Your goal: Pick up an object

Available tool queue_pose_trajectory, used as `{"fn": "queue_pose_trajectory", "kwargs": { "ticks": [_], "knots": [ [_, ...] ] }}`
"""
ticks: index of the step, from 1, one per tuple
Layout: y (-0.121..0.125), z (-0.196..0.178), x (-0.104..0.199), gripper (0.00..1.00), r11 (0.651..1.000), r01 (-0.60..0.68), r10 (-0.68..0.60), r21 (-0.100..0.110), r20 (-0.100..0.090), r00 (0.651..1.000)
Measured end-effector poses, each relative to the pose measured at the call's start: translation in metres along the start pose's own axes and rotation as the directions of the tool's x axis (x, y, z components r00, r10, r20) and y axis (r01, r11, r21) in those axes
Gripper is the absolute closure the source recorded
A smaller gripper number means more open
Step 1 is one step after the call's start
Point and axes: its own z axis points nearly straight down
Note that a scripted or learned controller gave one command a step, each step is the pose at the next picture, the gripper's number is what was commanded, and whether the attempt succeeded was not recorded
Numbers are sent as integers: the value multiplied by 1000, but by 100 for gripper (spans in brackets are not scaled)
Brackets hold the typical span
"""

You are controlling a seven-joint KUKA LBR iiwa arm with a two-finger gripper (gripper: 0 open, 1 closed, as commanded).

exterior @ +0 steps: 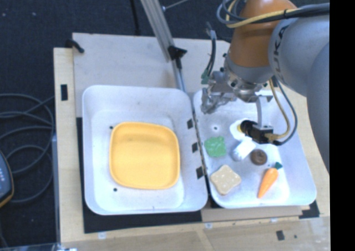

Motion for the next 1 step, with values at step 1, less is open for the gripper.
{"fn": "queue_pose_trajectory", "kwargs": {
  "ticks": [1],
  "knots": [
    [-18,-8,52,100,1000,1,-1,-1,-1,1000]
  ]
}}
